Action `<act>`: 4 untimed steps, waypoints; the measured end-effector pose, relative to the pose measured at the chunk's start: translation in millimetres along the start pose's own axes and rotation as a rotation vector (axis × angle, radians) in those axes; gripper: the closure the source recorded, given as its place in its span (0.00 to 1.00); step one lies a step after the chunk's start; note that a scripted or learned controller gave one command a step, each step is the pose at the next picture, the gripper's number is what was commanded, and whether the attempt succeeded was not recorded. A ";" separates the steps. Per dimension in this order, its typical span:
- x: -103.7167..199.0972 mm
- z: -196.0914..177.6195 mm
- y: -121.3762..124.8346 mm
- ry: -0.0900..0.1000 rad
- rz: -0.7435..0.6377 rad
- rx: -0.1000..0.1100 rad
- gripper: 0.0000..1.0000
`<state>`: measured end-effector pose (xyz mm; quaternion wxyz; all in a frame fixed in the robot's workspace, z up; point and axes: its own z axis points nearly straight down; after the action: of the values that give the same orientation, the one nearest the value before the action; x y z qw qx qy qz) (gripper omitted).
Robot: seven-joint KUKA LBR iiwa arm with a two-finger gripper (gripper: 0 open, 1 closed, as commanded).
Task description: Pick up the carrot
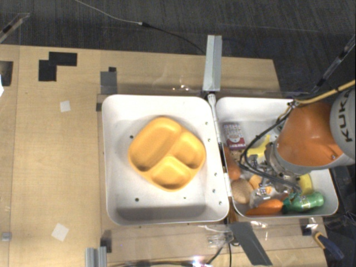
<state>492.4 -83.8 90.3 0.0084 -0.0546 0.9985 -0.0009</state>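
The carrot [267,207] is an orange, elongated piece lying along the front wall of the right bin [278,107]. It sits between a brown potato-like piece [241,191] and a green item [303,201]. My gripper [266,187] hangs low in the right bin, just above and behind the carrot, under the orange wrist band [307,137]. The wrist and its cables hide much of the gripper.
The left bin [119,199] holds a yellow divided plate [167,152]. In the right bin there are also a small red-and-white packet [234,135], a yellow piece [259,147] at the wrist's left, another yellow piece [305,183] and a small orange item [235,173].
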 end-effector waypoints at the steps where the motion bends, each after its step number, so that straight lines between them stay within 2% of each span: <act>1: -0.6 -12.2 -0.3 0.001 -0.004 0.001 1.00; 2: -10.6 -0.5 -47.9 -0.001 -0.416 0.001 1.00; 3: -11.6 -0.4 -47.9 -0.005 -0.417 0.003 0.00; 4: -15.4 -14.4 -47.5 -0.013 -0.419 0.007 1.00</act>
<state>512.6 -129.3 105.1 0.0146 -0.2608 0.9653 -0.0057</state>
